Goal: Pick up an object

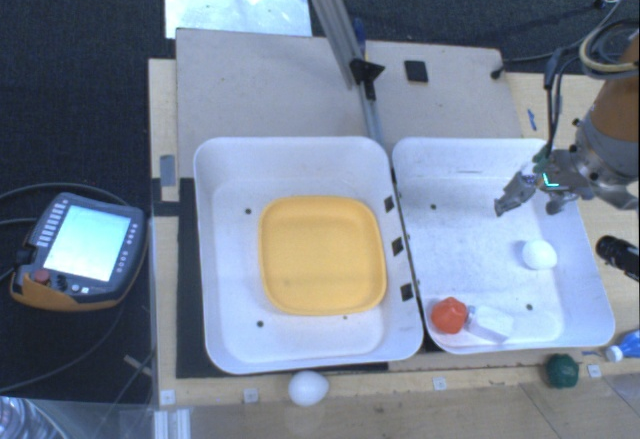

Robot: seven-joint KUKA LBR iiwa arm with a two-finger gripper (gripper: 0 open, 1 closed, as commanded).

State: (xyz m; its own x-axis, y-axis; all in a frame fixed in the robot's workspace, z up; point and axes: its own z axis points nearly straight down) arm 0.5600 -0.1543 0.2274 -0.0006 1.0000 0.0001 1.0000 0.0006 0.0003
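Yellow plate (pixel 323 254) in left bin (pixel 225 227)

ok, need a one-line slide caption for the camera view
End effector above the right bin, which holds a white ball and an orange object; a yellow plate in the left bin.

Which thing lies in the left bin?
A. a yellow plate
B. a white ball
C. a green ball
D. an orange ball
A: the yellow plate lies in the middle of the left bin; one white ball and the orange ball are in the right bin, and the green ball is on the bench outside it.
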